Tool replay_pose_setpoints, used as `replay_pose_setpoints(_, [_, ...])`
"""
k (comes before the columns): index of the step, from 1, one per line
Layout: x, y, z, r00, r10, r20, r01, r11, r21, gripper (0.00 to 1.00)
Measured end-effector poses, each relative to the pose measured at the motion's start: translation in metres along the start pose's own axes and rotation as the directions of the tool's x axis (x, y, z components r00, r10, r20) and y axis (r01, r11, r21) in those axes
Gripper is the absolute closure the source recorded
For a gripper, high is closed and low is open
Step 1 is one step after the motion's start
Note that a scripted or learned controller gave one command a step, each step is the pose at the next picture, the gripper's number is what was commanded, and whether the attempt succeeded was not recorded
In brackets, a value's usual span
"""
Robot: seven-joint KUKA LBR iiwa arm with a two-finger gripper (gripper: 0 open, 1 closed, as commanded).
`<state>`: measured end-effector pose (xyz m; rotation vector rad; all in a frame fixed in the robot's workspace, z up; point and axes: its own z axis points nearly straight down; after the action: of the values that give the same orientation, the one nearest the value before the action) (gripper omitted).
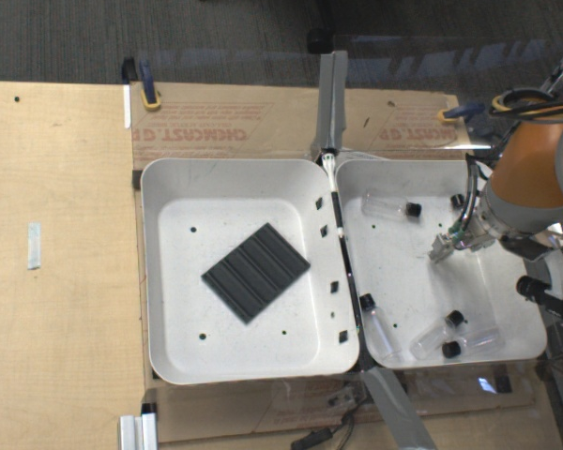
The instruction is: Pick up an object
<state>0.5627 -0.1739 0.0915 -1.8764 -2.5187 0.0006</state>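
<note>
My gripper (445, 247) hangs low in the middle of the right bin (507, 279), below the arm's orange band (533, 162). Nothing shows between its tips. Several clear plastic tubes with black caps lie around it. One tube (387, 210) lies at the bin's back left, another (376, 328) along the front left wall. Two more tubes (455, 337) rest near the front right. A flat dark ribbed pad (255, 272) lies turned at an angle in the middle of the left bin (169, 251).
A grey divider post (332, 101) rises behind the joint between the bins. Cardboard (235, 125) lies under the bins, with clamps at its back corners. Bare wooden bench (56, 251) stretches to the left.
</note>
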Motion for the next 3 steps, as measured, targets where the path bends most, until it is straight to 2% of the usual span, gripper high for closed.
replay_pose_setpoints(1, [0.010,0.024,-0.173,1.000,-0.014,0.002,0.014,1.000,-0.001,0.00])
replay_pose_setpoints(2, [-0.025,-0.087,-0.100,0.990,-0.144,0.000,0.144,0.990,0.000,0.00])
replay_pose_setpoints(3, [-0.024,-0.090,-0.220,0.971,-0.237,0.003,0.237,0.971,-0.002,0.00])
